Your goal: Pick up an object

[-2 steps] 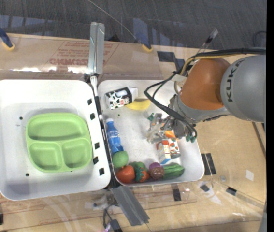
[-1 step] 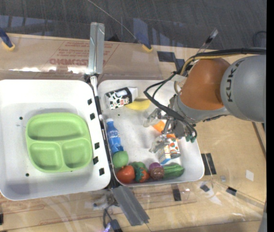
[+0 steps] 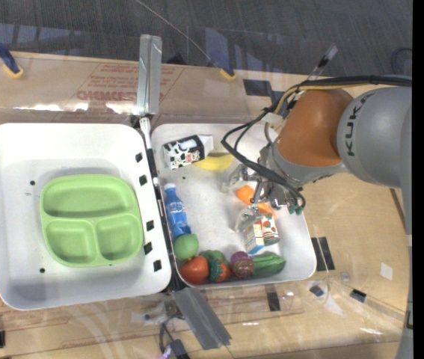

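The right bin (image 3: 204,208) holds several toy foods. A black-and-white cow-print carton (image 3: 183,153) and a yellow banana (image 3: 213,163) lie at its far end. A blue bottle (image 3: 174,209) lies along the left wall. A green apple (image 3: 186,245), a red tomato (image 3: 194,269), a purple piece (image 3: 241,262) and a green vegetable (image 3: 268,263) crowd the near end. A small orange-and-white box (image 3: 260,230) and an orange item (image 3: 246,193) sit under the gripper (image 3: 255,194), which hangs low over the bin's right side; cables and the wrist cover it.
The left bin (image 3: 10,200) holds a green divided tray (image 3: 90,218). A metal divider post (image 3: 149,73) stands between the bins at the back. The grey arm with its orange band (image 3: 312,129) leans in from the right over the bin's right rim.
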Controlling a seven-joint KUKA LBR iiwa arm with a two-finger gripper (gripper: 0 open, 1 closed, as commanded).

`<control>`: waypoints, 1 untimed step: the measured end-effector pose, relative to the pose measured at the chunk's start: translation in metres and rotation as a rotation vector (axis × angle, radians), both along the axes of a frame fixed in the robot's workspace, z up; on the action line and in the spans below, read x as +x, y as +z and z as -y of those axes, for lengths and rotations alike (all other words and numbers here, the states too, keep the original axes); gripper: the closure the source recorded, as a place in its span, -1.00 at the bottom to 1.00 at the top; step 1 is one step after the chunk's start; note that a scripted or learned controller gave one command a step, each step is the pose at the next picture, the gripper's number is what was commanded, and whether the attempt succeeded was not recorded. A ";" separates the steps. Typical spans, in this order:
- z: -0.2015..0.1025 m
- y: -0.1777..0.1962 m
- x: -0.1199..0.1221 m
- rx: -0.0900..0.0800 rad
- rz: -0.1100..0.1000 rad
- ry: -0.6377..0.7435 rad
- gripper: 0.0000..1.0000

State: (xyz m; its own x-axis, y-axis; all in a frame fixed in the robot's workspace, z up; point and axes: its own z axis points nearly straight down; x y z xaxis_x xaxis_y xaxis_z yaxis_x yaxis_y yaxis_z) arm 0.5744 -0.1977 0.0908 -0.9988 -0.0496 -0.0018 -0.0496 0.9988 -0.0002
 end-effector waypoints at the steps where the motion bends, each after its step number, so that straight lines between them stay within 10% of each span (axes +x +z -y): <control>1: -0.011 -0.001 -0.005 0.003 -0.006 0.043 -1.00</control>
State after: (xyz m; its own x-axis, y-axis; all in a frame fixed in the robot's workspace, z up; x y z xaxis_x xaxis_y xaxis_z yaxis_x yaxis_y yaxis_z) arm 0.5695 -0.1869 0.0898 -0.9957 -0.0924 0.0044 -0.0924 0.9957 0.0029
